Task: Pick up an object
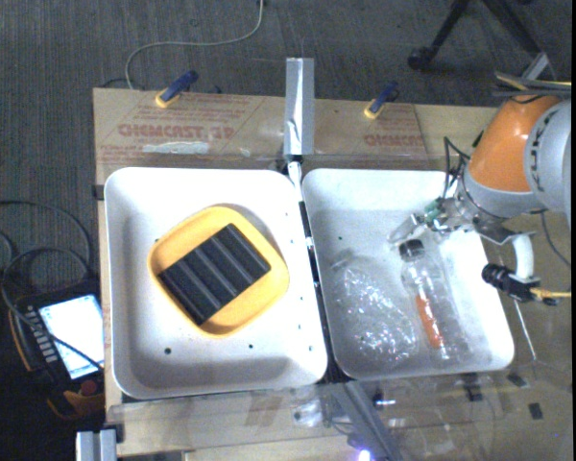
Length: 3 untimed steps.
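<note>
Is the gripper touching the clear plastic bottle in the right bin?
Cannot tell. In the camera view the gripper sits right at the clear plastic bottle's cap end, with no plain gap or contact.

The grey arm with its orange band (pixel 518 152) reaches in from the right side of the camera view, above the far right corner of the right-hand shallow white bin (pixel 319 209); the orange band sits bulbous and rounded just outside that bin's right wall, with the grey link beyond it at the frame's edge; from the band the wrist angles down and leftward, over the bin's upper right part; the two-finger gripper (pixel 424 227) hangs at the wrist's end, low over the bin's floor near its back wall; thin dark cables loop beside the wrist.
</note>
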Each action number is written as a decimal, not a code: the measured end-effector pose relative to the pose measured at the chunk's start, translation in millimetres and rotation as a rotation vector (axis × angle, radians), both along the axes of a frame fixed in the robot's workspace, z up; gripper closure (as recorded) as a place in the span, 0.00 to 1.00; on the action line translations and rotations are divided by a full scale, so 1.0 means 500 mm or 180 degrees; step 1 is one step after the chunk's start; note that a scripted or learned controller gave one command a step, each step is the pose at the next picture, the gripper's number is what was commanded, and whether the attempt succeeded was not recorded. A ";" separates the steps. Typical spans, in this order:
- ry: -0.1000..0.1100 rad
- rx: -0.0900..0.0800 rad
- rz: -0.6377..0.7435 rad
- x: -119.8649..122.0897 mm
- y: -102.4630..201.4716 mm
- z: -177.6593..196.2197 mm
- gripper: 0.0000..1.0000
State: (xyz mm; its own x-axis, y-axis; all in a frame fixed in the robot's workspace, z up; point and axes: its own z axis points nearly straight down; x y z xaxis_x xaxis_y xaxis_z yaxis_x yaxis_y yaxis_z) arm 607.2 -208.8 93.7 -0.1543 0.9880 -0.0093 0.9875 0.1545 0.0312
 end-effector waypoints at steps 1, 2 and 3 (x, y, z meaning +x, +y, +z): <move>0.0002 0.0015 0.0008 0.001 0.005 0.018 1.00; -0.0062 -0.0004 0.0058 -0.069 0.136 0.195 1.00; -0.0025 -0.0008 0.0057 -0.075 0.132 0.188 0.00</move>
State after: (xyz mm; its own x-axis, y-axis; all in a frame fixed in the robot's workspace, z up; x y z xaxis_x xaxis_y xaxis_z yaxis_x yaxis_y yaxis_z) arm 569.5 -143.0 187.8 -0.1720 0.9850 -0.0130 0.9843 0.1724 0.0386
